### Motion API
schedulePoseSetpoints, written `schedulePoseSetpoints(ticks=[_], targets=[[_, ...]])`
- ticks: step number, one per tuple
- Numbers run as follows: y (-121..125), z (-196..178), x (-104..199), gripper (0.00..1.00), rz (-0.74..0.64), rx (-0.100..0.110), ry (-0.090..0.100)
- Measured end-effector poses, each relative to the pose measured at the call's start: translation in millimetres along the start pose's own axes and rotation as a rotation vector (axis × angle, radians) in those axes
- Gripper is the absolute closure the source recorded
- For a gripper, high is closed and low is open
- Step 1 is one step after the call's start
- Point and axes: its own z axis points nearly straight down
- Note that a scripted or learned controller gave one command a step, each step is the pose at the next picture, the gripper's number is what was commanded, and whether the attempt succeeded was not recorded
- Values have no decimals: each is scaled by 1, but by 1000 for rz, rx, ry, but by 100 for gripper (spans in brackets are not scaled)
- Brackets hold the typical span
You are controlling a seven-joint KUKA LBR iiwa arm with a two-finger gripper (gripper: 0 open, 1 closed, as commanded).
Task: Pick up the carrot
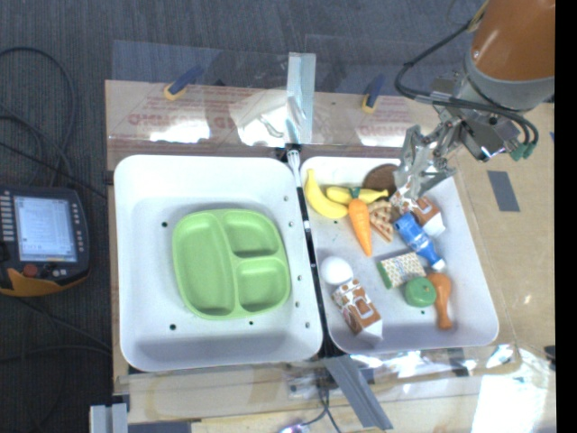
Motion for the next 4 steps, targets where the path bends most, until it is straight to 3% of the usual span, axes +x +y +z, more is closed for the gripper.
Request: schedulePoseSetpoints(ticks=[1,2,3,4], targets=[[1,2,0,0,-1,-3,4],[13,173,0,0,30,-11,16],[-55,256,-36,0,-149,-4,6],[-26,261,-16,0,-76,6,-9]])
